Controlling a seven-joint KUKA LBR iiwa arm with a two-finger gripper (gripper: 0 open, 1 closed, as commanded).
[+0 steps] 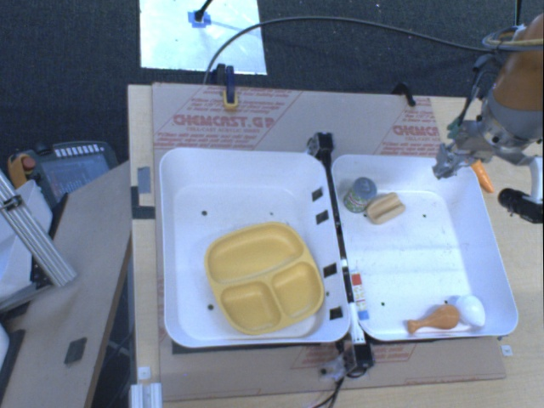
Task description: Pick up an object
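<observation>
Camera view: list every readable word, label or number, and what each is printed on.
"CHEMCAST GP": red print on the brown sheet under the bins, left of centre.
"CHEMC...": the same print at the sheet's right, cut off by the right bin.
Strip label between the bins: too small to read.

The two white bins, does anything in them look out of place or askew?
Nothing looks spilled or broken. The yellow three-compartment plastic tray sits turned at an angle in the left white bin, not square with its walls. A small orange carrot-like piece lies just outside the right white bin's far corner.
</observation>
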